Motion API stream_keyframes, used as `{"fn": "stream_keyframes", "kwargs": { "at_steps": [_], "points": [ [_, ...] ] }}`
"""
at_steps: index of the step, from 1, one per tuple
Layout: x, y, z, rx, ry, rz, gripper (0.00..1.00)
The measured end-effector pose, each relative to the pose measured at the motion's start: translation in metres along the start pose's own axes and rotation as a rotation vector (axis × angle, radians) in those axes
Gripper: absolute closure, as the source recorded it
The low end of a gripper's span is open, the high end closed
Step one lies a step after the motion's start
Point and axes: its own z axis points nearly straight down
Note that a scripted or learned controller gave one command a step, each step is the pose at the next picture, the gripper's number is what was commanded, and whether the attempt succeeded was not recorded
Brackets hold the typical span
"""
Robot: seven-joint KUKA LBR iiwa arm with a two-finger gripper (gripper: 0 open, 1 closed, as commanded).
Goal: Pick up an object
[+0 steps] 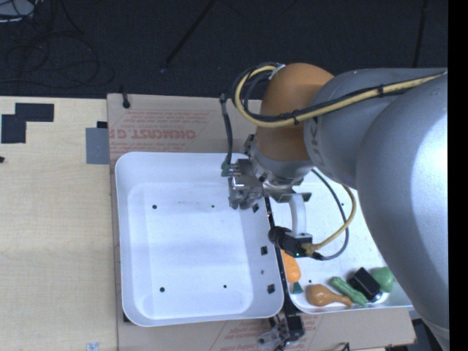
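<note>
Dark backdrop with loose cables behind; the pale wooden tabletop (51, 232) carries a cardboard sheet (168, 126) with both white bins on it. The grey arm (380, 145) comes in from the right, and its wrist hangs over the wall between the left bin (190, 247) and the right bin (329, 269). I cannot tell whether the jaws are apart or together. The pickable things crowd the right bin's near corner: an orange piece (292, 270), a tan pear-shaped thing (322, 295), a green stick (347, 289), a black block (363, 282) and a green lump (382, 276).
</note>
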Motion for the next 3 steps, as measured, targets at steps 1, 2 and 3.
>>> {"fn": "stream_keyframes", "kwargs": {
  "at_steps": [1, 2, 3],
  "points": [
    [0.013, 0.034, 0.0, -0.002, -0.002, 0.005, 1.0],
    [0.012, 0.032, -0.009, 0.004, -0.003, 0.003, 1.0],
    [0.011, 0.032, -0.019, 0.007, -0.004, -0.001, 1.0]
  ]
}}
